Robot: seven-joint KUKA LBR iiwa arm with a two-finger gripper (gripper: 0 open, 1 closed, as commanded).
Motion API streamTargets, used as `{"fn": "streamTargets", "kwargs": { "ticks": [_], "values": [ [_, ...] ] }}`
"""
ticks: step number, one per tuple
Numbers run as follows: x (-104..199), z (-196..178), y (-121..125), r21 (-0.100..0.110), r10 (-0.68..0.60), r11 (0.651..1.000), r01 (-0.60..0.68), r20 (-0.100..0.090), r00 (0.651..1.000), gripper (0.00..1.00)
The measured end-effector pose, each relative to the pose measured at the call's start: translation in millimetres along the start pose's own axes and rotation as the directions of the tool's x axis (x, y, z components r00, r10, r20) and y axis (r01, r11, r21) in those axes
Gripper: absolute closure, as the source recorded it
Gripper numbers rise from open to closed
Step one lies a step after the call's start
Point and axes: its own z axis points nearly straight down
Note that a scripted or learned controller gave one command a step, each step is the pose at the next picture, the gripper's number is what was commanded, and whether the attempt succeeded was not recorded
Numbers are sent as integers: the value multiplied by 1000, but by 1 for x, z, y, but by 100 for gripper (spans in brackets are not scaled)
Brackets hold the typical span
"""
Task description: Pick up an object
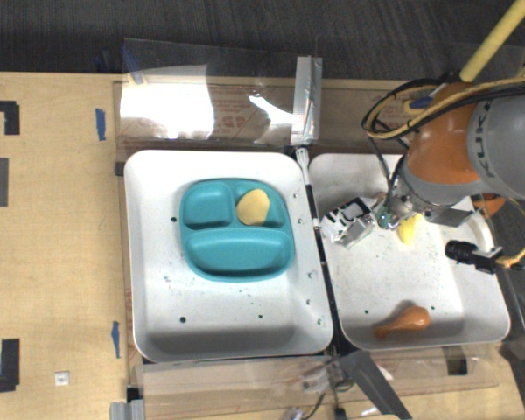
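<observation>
Here the hand (354,223) hovers beside a yellow object (409,227).

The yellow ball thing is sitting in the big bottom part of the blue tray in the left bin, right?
Not quite. The yellow ball is in the blue tray in the left bin, but it sits in the tray's small upper right compartment, not the big bottom one. The camera view shows this.
</observation>
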Motion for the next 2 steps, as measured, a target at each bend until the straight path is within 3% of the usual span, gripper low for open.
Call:
{"fn": "streamTargets", "kwargs": {
  "ticks": [1,2],
  "values": [
    [-48,1,-50,1,366,930,-366,2,930,0],
    [-29,1,27,0,407,913,-407,-1,913,0]
  ]
}}
